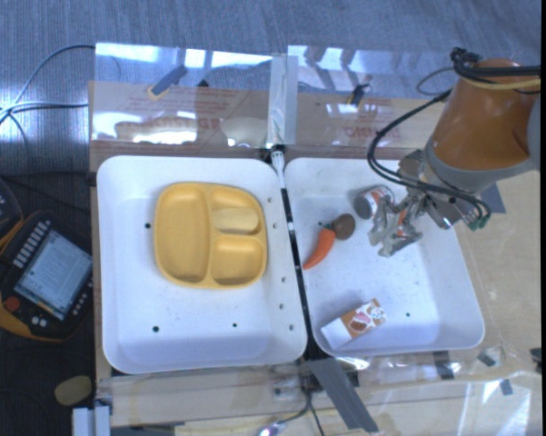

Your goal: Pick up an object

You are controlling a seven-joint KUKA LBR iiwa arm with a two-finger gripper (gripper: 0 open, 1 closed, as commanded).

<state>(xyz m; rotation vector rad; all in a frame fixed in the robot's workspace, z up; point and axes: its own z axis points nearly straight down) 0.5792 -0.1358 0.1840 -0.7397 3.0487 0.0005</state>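
Nearest to the camera lies a small orange and white packet [356, 322], flat at the front edge of the right bin [454, 330]. Further back in that bin I see a carrot [319, 247] with a brown round piece [343, 226] touching its upper end, and just beside that a small silver can [371, 202] lying on its side. The left bin [127, 334] carries a yellow divided plate [211, 234], well apart from my arm.

My tool [392, 234] hangs over the right bin, just to the right of the can and the brown piece. I see nothing between its fingers, but whether they are spread or closed I cannot tell, because the metal parts blur together from this height.

The task allows any object, so I judge the can or the brown piece is the natural target, being the closest. To do this step well, I would bring the tool straight above one single object, turn the fingers across its narrow side, and go down only when the neighbours are outside the fingers. The can may roll away, and the carrot and brown piece touch each other, so a careless descent could push them instead of catching one.
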